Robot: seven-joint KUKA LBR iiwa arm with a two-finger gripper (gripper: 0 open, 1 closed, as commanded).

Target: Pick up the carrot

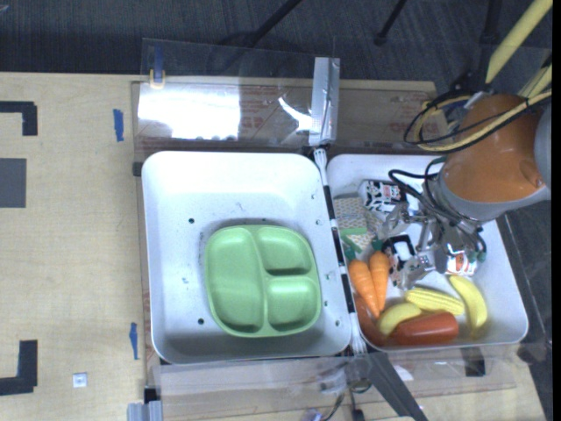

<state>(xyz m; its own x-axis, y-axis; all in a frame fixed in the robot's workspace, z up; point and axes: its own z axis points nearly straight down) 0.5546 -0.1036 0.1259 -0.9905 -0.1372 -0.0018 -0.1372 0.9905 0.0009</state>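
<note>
Right bin (513, 310): carrot (363, 286) beside end effector (410, 254)

**Plastic and Pale Wood**

A matt green plastic divided tray (261, 279) sits in a smooth white plastic bin (166, 235). Nearby, a glossy orange plastic-looking carrot (363, 286). The pale wood-grain surface (66, 235) looks matt; a clear glossy panel (219, 103) stands behind.

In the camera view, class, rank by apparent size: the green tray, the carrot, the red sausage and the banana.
1. green tray, clearly the largest.
2. red sausage, carrot and banana: all look about alike in length, and partly overlap, so I won't rank them.
</note>
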